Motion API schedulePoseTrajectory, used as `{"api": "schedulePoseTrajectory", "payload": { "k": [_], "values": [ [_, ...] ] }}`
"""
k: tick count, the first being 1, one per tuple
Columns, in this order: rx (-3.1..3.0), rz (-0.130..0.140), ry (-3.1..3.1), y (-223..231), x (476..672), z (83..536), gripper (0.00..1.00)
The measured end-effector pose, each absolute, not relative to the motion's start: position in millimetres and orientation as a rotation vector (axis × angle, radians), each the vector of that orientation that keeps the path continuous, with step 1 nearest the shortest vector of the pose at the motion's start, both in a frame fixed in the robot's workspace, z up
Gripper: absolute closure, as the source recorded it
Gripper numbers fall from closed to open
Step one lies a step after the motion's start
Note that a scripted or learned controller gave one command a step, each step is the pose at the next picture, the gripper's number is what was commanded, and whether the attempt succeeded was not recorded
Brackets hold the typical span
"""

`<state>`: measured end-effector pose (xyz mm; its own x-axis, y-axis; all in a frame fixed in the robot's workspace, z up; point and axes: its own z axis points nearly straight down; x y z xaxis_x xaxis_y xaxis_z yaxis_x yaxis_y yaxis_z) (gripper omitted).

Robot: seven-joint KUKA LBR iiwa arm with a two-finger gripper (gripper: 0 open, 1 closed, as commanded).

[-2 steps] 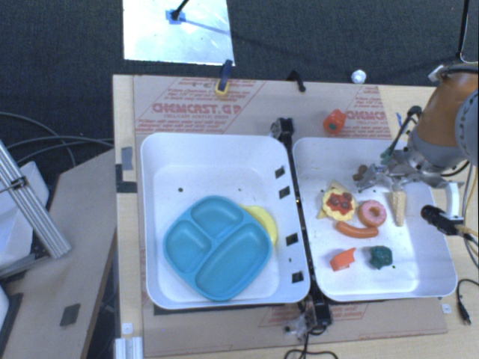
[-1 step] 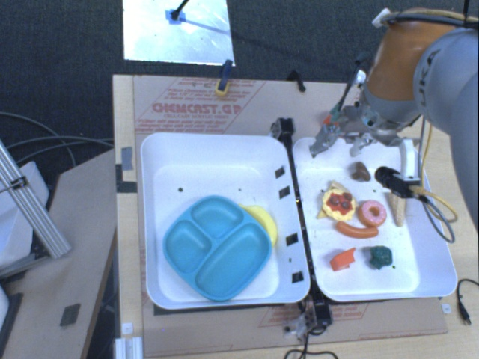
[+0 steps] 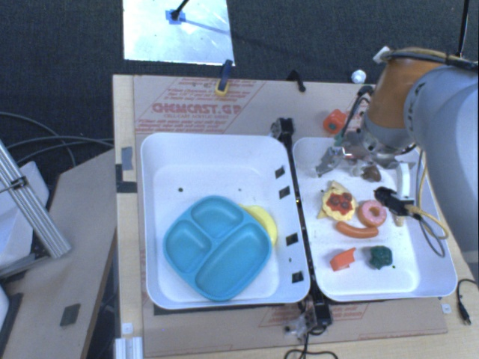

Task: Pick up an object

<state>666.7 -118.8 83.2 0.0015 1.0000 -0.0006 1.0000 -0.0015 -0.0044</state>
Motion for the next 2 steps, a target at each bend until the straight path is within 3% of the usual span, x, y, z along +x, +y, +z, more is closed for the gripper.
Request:
{"api": "schedulePoseTrajectory", "payload": {
  "k": [1,2],
  "values": [
    [-2.224,0.009,-2.21,-156,551.7,84,0.0],
    [-2.213,-0.006,-2.231,-95,569.9,85,0.0]
  ]
}}
